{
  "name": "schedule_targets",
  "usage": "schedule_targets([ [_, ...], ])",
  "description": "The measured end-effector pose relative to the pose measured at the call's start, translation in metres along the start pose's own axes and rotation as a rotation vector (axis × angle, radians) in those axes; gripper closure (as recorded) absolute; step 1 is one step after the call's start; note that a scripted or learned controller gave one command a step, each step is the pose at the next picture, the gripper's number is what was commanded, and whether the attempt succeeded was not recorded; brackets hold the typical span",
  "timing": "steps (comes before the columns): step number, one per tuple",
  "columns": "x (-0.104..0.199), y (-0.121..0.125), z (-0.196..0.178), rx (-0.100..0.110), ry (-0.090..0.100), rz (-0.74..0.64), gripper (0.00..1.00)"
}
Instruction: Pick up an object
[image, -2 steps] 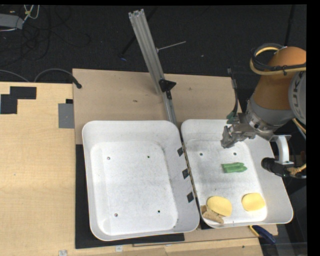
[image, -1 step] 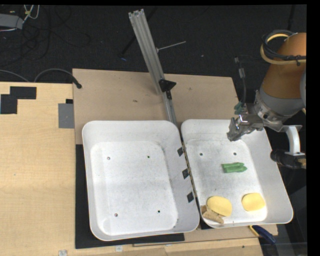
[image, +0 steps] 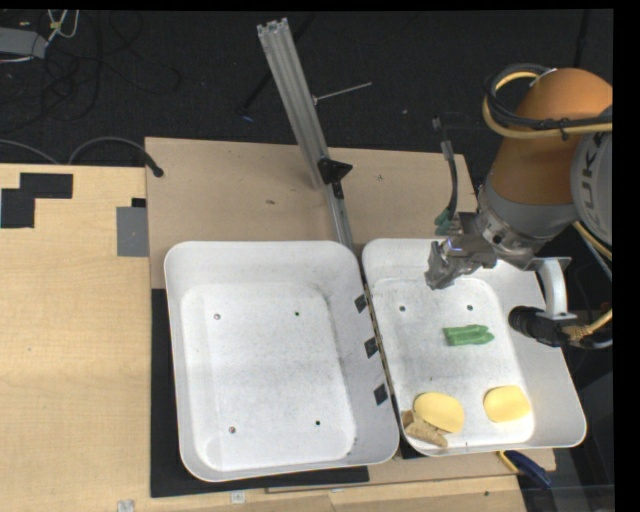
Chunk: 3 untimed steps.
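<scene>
The right bin holds a green oblong piece near its middle, two yellow rounded objects near the front, and a small tan scrap at the front left corner. My gripper hangs over the back part of this bin, up and to the left of the green piece. Nothing shows beneath its tip.
The left bin lies beside the right one. A slanted metal rail rises behind the bins. A black cable and fitting sit at the right bin's right edge. The arm's orange band looms at the upper right.
</scene>
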<state>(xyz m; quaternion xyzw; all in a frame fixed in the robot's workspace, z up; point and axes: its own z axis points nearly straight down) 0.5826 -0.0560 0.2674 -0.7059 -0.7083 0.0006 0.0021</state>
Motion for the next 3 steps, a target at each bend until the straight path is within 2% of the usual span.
schedule_targets([
  [2,0.099,-0.013,0.017,0.001,0.000,0.000,1.00],
  [3,0.142,-0.041,0.036,0.004,-0.001,0.000,1.00],
])
